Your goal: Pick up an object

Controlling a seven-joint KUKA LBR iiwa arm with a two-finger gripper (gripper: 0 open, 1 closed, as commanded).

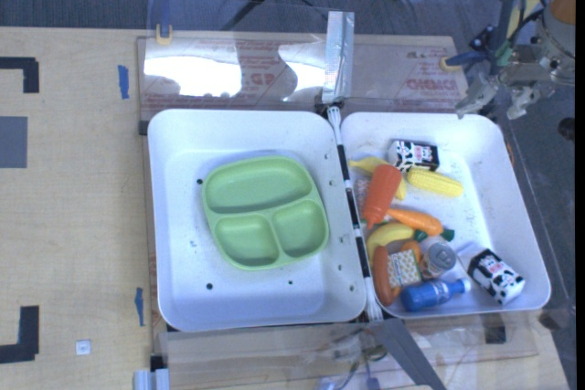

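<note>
I'm hovering the pincer (501,96) over the right bin's (521,196) far right corner; I cannot tell its opening. Nothing's picked yet. The corn (435,184) is lying near the far edge, needing a descent.

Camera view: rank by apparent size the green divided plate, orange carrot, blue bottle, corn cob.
1. Green divided plastic plate, by far the largest.
2. Orange toy carrot.
3. Blue plastic bottle and yellow toy corn cob: they look alike in size, so unranked.
</note>
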